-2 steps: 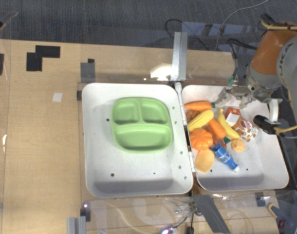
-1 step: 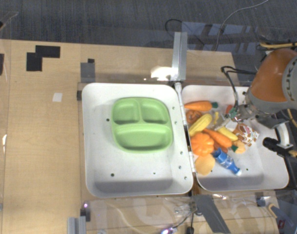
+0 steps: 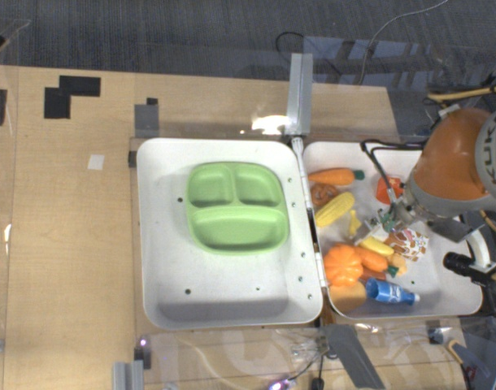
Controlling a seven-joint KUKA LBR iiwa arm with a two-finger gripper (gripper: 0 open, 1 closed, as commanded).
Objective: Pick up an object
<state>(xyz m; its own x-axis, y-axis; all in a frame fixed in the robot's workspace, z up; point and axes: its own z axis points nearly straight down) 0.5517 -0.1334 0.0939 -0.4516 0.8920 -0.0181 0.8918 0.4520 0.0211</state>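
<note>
Overhead, the arm [image 3: 455, 165] is reaching in from the right, its orange band sitting over the right bin [image 3: 443, 303]. The gripper [image 3: 388, 216] is hanging low among the toys in that bin, roughly at the middle of the pile. How wide it is standing, and whether anything is sitting in it, cannot be told: the parts are small and lost against the clutter.

Around it the toys are crowding close. A carrot [image 3: 332, 175] is lying near the far rim, with a brown piece [image 3: 322, 192] just below it and a corn cob [image 3: 334, 210] slanting beside the dividing wall. A red piece [image 3: 386, 188] is showing just beyond the gripper, partly under the arm. A banana [image 3: 375, 246] is lying just under the gripper, a patterned packet [image 3: 409, 244] to its right. An orange pepper [image 3: 345, 265] is sitting toward the near left corner, and a blue bottle [image 3: 390, 293] is lying on its side along the near rim.

Open floor in this bin is lying mostly at the near right corner and along the far rim to the carrot's right.

The left bin [image 3: 163, 291] is holding a green tray [image 3: 236, 206], centred toward the far side, with bare white floor all round it, widest along the near edge.
</note>
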